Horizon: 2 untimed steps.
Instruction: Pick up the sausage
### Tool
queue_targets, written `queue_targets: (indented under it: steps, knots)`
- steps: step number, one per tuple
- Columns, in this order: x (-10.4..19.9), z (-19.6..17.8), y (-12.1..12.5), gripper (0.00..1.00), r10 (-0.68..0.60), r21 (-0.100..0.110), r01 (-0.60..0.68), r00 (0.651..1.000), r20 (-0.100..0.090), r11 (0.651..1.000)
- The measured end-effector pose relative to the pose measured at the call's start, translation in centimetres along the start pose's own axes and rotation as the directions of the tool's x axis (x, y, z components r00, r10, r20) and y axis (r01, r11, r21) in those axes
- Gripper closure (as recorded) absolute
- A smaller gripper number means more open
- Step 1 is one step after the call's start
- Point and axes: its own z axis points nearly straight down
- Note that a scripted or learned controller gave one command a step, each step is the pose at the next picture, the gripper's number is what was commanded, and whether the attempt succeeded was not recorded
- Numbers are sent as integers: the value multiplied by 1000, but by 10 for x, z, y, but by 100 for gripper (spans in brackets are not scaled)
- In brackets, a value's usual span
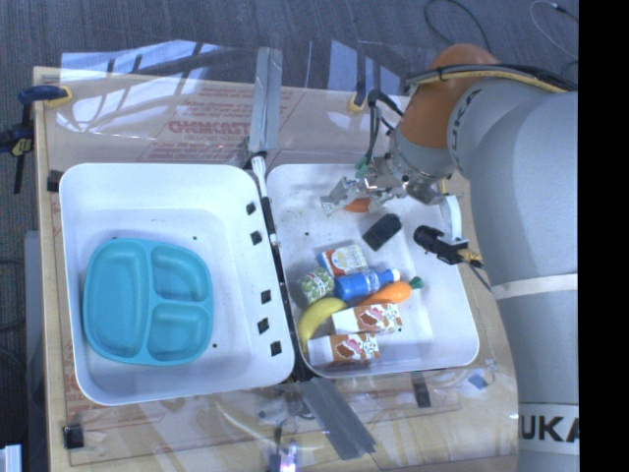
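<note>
Claw (344,195) low at back of right bin (462,347), tips at reddish sausage (358,205) on bin floor. Cannot tell whether it grips. Placed for grasp, likely. Bottle (366,283), carrot (393,293), banana (316,318) clustered nearer front. Blue tray (147,301) in left bin.

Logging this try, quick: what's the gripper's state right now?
Gripper: low at the back of the right bin, over a reddish item, perhaps the sausage; grip cannot be told.

Sausage (358,205) mostly hidden under hand (346,195); finger state unclear; arm (511,185) cut off at right.
</note>
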Motion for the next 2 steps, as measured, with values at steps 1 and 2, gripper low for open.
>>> queue_targets:
  steps: [1,2]
  knots:
    - [0,0,0,0,0,0,0,1000,0,1000]
    - [0,0,0,0,0,0,0,1000,0,1000]
